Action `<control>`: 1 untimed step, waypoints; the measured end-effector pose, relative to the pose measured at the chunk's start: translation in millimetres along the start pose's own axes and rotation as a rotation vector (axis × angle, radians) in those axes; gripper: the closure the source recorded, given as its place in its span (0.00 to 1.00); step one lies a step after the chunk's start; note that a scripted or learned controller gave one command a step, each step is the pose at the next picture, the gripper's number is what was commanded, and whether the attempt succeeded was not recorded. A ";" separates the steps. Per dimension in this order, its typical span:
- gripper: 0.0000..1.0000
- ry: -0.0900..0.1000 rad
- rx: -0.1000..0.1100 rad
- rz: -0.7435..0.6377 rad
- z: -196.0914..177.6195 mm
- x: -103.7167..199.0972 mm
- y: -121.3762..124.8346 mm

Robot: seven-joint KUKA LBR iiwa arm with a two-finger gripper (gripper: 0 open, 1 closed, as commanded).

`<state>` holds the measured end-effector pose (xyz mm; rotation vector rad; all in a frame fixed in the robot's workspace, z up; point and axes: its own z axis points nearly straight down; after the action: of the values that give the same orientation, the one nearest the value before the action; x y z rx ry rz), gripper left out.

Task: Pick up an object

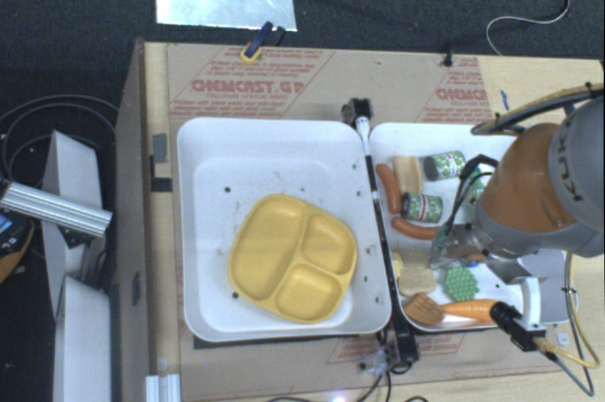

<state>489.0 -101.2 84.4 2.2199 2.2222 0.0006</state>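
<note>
Right now the arm (539,192) reaches in from the right w/ its orange band over the right bin (416,137), wrist angled down toward the bin's middle. Gripper (444,249) sits low among the toy food; whether it's spread or pinched can't be told. Right bin holds a green-labelled can (423,207), a second can (444,166), a red hot dog (388,186), a green knobbly ball (460,282), a carrot (470,309) and a brown pastry piece (424,307). Left bin (217,154) carries a yellow divided plate (293,256), 3 compartments, lying flat.
</note>
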 end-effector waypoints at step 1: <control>0.00 -0.001 -0.002 -0.002 -34.1 -22.8 58.5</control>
<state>547.5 -123.9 118.5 2.2163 2.2224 0.0021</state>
